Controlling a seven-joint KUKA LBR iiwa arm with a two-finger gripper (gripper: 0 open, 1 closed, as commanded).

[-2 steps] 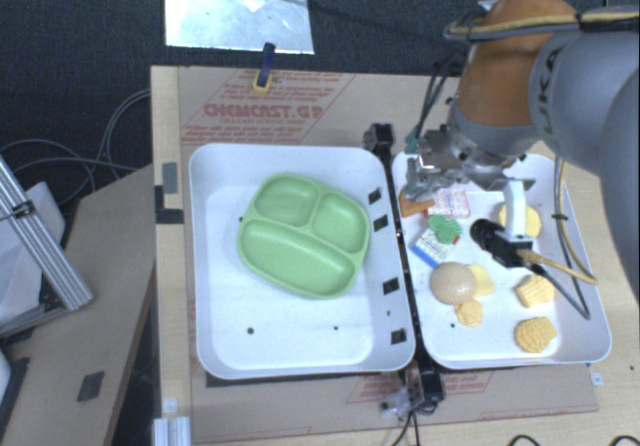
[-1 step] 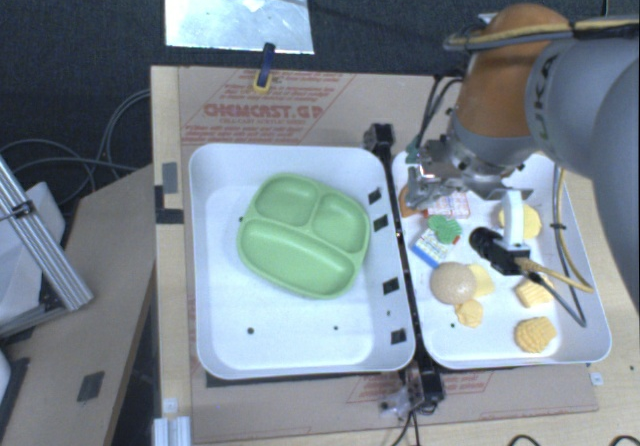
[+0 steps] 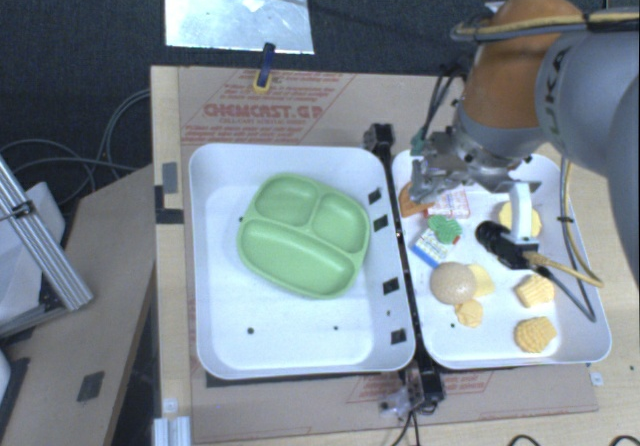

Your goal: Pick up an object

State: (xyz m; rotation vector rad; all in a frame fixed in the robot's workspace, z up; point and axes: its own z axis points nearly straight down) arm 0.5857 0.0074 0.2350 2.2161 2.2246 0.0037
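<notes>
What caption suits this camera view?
KUKA arm's pincer lowered over toy food in right bin; green divided plate in left bin.

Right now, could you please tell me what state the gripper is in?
Gripper: low over the right bin at its upper left corner, above the small items there; open or closed cannot be told, and no object is visibly held.

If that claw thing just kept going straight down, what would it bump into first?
Probably the small red-and-white card in the right bin, just below the gripper. The green toy lies close beside it; depth is hard to judge from this slant.
</notes>
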